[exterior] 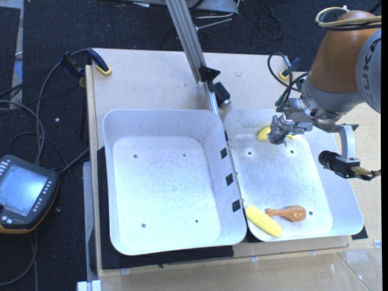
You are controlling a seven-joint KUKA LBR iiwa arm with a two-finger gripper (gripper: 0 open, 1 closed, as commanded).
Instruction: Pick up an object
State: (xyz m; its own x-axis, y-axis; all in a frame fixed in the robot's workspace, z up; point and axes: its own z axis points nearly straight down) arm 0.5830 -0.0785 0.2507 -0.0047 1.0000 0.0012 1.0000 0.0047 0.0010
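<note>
My gripper (277, 137) hangs over the far part of the right bin (339, 214). Just beside its tip lies a small yellow object (264, 134), partly covered by the gripper. A yellow corn cob (264, 221) lies at the near left corner of the right bin. Next to it, to the right, rests an orange-brown drumstick-shaped toy (287, 213). The arm (342, 59) reaches in from the right with its orange band above the wrist.
The left bin (115, 162) stands beside the right one, and their rims meet at the middle. A slanted metal post (191, 38) rises behind the bins. A tablet pendant (24, 193) lies on the floor at far left, and cables trail around it.
</note>
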